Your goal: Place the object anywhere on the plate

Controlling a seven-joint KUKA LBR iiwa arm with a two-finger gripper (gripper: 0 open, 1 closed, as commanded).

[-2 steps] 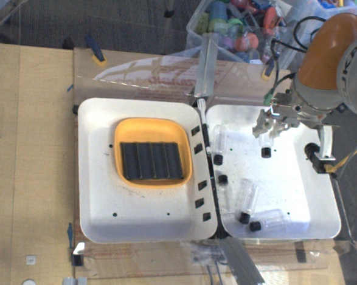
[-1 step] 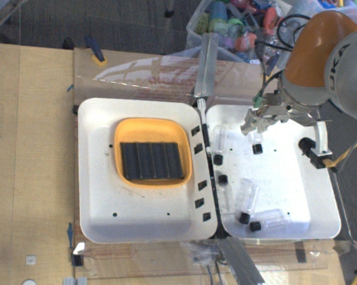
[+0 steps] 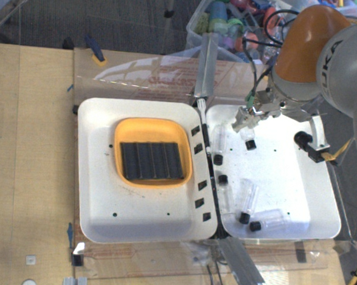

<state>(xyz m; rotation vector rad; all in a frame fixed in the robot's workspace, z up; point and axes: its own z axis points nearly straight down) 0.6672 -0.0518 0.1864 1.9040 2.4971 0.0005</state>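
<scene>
The gripper (image 3: 246, 120) hung over the right bin's (image 3: 320, 203) far left corner; whether its fingers were parted or closed could not be told. Clear vials with black caps (image 3: 248, 203) lay near that bin's near edge, apart from the gripper. The orange plate (image 3: 126, 129), bearing a black ribbed block (image 3: 151, 161), sat mid left bin (image 3: 88, 212).

One fixed camera looks down on me at a slant from above the bench (image 3: 25, 158), taking in both white bins (image 3: 94, 218) side by side; my arm (image 3: 331, 52) enters from its right.
</scene>
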